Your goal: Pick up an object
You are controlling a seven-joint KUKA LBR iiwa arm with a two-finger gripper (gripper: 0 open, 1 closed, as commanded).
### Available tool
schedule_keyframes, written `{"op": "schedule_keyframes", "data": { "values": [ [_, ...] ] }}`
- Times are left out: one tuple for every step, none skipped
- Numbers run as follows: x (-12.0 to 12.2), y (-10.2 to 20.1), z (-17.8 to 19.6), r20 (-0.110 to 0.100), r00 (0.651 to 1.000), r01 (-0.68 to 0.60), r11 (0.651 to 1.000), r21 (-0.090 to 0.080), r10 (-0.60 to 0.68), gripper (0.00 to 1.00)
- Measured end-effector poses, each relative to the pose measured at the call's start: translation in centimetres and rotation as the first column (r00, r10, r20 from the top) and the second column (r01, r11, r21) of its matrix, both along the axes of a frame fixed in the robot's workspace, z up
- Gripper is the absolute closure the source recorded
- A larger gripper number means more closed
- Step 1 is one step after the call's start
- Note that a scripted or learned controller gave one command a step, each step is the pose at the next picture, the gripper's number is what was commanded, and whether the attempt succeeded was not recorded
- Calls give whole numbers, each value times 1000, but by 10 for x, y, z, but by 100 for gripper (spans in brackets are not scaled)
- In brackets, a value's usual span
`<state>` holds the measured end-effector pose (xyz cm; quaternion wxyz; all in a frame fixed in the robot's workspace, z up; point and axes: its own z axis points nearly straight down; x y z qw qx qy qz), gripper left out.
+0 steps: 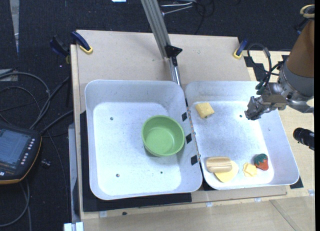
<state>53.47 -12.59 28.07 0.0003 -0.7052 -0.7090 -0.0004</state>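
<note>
The right bin (280, 140) holds a yellow block (204, 109) near its far left corner. Along its near side lie a tan hot-dog bun on a yellow piece (220, 167), a small yellow bit (250, 170) and a red strawberry (261, 161). A green bowl (162, 135) sits in the left bin (107, 125). My gripper (251, 113) hangs over the right bin's far right part, well right of the yellow block, with nothing seen between its fingers.
A slanted metal pole (157, 25) stands behind the bins, ending at the divider between them. Blue-and-yellow clamps (80, 42) grip the board's far corners. Cables run from the arm's wrist (265, 70). A handheld pendant (15, 155) lies off the bench at left.
</note>
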Motion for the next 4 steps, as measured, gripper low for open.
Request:
{"op": "schedule_keyframes", "data": {
  "values": [
    [17,56,0,-1,1000,1,1000,0,-1,100],
    [32,104,0,-1,1000,1,1000,0,-1,100],
    [35,155,-11,-1,1000,1,1000,0,-1,100],
    [54,201,-14,-1,1000,2,1000,-1,-2,100]
  ]
}}
